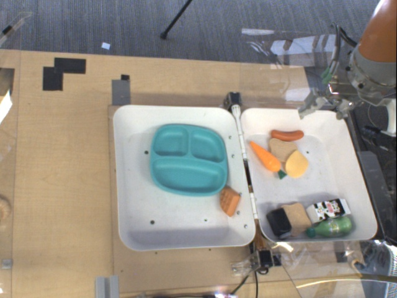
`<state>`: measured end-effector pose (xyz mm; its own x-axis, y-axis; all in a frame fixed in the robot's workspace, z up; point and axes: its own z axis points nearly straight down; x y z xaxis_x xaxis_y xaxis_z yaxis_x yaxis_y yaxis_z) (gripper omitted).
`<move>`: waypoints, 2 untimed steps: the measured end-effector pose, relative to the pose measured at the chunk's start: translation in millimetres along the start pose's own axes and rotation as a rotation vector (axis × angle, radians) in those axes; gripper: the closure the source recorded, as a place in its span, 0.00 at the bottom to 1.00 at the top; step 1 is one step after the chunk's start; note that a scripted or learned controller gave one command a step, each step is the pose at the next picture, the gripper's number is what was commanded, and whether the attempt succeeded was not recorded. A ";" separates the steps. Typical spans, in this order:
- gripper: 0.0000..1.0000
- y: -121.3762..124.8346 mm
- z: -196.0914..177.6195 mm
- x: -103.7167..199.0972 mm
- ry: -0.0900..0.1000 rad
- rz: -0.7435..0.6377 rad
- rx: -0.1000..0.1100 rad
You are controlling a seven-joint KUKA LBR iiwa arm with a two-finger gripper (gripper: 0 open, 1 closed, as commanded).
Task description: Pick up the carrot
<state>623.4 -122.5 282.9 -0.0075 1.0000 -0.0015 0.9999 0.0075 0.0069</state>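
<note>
- I see the orange tapered plastic carrot (266, 156) lying untouched near the left wall of the right shallow white bin (363, 185), so the pick is not yet begun.
- My two-finger gripper (325, 104) hangs spread and empty over that bin's far edge; the reach, descent and grasp are all left.

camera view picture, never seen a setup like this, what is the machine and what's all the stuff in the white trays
This is one photo from a fixed camera above a bench, looking down at a slant. The grey and orange shape at top right is a robot arm; its gripper hangs over the right bin's far edge, holding nothing. That bin has a carrot, a sausage, a yellow toy food piece, a small carton and a green bottle. The left bin holds a teal divided plate and a small orange-brown piece.
</note>
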 end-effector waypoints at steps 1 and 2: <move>0.00 -42.4 122.8 30.7 0.005 -0.132 0.016; 0.00 -20.1 171.2 13.1 -0.001 0.014 -0.028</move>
<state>604.4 -109.8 111.5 0.0065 1.0000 -0.0018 0.9994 -0.0065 0.0347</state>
